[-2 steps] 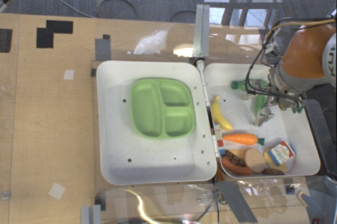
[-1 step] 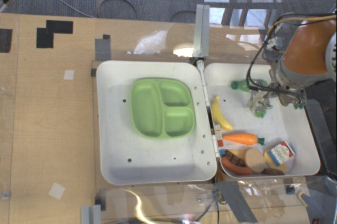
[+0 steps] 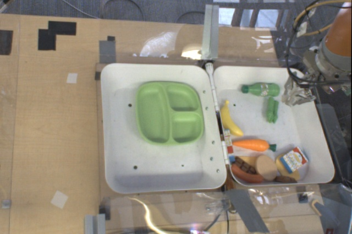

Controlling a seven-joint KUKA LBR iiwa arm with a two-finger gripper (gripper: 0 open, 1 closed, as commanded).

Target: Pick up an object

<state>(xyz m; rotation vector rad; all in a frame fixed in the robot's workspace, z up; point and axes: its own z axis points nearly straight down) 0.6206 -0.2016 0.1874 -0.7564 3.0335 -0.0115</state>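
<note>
green bottle (image 3: 260,89) lay on its side in the upper part of the right bin (image 3: 308,117), long axis running left-right, cap end pointing away from the gripper (image 3: 297,96). gripper sat just beside the bottle's base end, to its right, near the bin's right wall; nothing seen between it and any object. a small green piece (image 3: 272,109) lay just below the bottle. closure state: cannot tell. left bin (image 3: 115,167) held a green divided plate (image 3: 168,113).
</note>
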